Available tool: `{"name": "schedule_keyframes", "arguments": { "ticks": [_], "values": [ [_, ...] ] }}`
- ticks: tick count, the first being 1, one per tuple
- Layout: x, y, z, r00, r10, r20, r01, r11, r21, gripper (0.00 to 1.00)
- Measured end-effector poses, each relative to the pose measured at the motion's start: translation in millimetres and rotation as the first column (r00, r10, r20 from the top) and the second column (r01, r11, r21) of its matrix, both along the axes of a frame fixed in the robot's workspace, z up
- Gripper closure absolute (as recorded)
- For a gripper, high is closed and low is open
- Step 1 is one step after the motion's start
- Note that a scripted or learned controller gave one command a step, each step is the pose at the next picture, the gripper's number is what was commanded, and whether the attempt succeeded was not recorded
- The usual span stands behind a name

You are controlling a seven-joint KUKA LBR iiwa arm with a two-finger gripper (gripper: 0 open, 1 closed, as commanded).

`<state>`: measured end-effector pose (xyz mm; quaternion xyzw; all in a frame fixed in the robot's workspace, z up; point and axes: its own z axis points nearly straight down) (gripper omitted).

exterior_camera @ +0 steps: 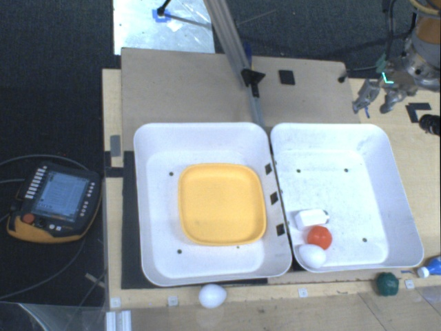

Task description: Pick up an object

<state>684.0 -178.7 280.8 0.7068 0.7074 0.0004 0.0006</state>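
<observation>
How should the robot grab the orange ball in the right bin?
From straight above, I think, fingers closing on the orange ball's widest middle. A white block touches it on the far side and a white egg on the near side, so the fingers should go to its free left and right sides.
</observation>
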Motion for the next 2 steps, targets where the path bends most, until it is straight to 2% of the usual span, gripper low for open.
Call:
{"name": "schedule_keyframes", "arguments": {
  "ticks": [1, 2],
  "values": [
    [0, 0, 0, 1.000, 0.000, 0.000, 0.000, 1.000, 0.000, 0.00],
    [3, -3, -62, 1.000, -0.001, -0.005, 0.001, 1.000, 0.001, 0.00]
  ]
}}
